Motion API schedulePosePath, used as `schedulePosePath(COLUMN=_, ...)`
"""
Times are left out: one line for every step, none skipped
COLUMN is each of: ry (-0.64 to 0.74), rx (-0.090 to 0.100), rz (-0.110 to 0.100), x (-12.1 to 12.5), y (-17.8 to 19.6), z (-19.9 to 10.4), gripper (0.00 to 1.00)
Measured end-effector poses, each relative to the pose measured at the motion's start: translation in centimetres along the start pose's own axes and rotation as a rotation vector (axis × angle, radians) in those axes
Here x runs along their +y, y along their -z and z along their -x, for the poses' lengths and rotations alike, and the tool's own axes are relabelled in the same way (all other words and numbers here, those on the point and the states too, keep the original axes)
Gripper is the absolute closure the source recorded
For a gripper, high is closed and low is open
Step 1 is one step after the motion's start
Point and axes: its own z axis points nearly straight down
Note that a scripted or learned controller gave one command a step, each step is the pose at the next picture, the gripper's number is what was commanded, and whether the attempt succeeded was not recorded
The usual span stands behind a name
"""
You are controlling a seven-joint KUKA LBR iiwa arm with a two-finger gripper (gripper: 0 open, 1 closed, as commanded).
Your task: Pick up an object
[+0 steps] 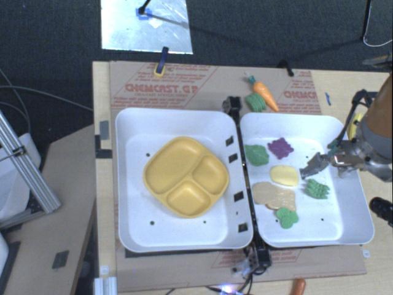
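The hand [314, 163] hangs low in the right bin [353, 223], nothing between its fingers as far as I can see, just above a green toy [317, 188]. The bin's near right corner has room. "CHEMCAST GP" is printed on the surface's brown sheet [202, 78].

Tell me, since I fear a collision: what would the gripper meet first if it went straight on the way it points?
Probably the pale yellow piece, just ahead of the gripper, which points leftward across the right bin. Height is unclear, so it might pass over it.
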Motion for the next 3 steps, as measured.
schedulePosePath(ry=0.005, rx=-0.001, rz=0.021, x=-0.6, y=29.1, z=-5.9, gripper=0.00)
schedulePosePath(ry=0.006, rx=-0.001, rz=0.006, x=-0.5, y=29.2, z=-5.8, gripper=1.00)
schedulePosePath(ry=0.001, rx=-0.001, rz=0.001, x=12.8, y=14.8, z=-5.4, gripper=1.00)
